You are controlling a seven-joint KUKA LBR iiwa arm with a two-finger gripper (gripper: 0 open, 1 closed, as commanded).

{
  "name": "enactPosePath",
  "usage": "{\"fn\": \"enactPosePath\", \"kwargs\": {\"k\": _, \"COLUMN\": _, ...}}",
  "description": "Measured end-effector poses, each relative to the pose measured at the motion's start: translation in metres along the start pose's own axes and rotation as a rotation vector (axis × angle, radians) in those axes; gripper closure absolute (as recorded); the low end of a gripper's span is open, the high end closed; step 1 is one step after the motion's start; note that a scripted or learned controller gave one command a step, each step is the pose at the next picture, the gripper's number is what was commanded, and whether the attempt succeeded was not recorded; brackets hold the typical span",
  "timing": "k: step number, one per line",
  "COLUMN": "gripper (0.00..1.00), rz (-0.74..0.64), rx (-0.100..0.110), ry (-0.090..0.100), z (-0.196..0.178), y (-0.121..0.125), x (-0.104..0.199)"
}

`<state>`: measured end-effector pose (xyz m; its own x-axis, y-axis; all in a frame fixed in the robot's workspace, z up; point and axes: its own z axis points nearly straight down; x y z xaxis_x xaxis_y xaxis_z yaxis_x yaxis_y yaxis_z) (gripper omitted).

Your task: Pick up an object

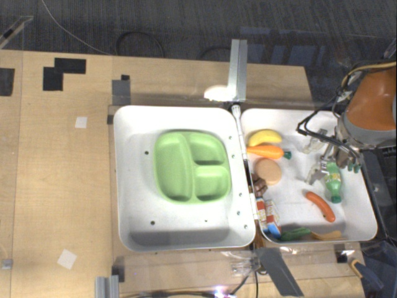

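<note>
Camera view, step in hand: end effector [327, 166] low in the right bin [366, 225], beside or around a green bottle [335, 187]; whether it is apart, together or clamped cannot be told, so a good grasp likely calls for centring squarely on the bottle before lifting, clear of the sausage [320, 206] just below. Contents, right bin: banana [264, 137], carrot [265, 152], round tan item [268, 171], small packets along the left wall, green and tan pieces at the near edge. Left bin [133, 228] on the worktop [56, 185]: green divided tray [190, 166], compartments bare.
</note>
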<state>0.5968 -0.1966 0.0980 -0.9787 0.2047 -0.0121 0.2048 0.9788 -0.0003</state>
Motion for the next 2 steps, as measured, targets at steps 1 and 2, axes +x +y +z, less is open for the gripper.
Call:
{"fn": "enactPosePath", "kwargs": {"k": 1, "gripper": 0.00, "rz": -0.030, "rx": 0.000, "ry": -0.003, "z": 0.007, "y": 0.018, "x": 0.060}}
{"fn": "enactPosePath", "kwargs": {"k": 2, "gripper": 0.00, "rz": 0.060, "rx": 0.000, "ry": -0.008, "z": 0.006, "y": -0.002, "x": 0.106}}
